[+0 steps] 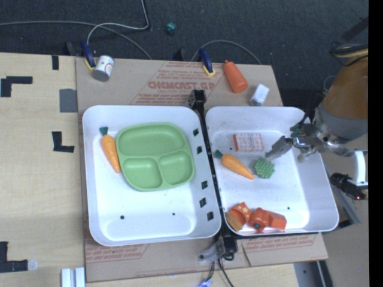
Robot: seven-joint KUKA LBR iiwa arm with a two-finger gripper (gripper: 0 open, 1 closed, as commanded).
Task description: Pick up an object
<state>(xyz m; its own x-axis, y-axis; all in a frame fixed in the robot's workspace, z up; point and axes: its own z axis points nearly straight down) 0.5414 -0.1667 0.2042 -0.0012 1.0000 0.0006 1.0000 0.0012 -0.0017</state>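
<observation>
Looks like a robotics lab setup: toy food in two white bins [96, 220] on a cardboard sheet [173, 85], loose cables [119, 28] trailing behind them, dark carpet beyond.

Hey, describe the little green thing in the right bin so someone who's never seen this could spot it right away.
Start at the right white bin, the one the gripper reaches into. Near its middle lies a toy carrot pointing down to the right; the small green knobbly piece sits at that carrot's pointed tip. It is that bin's only green object, and its surface is bumpy rather than smooth.
</observation>
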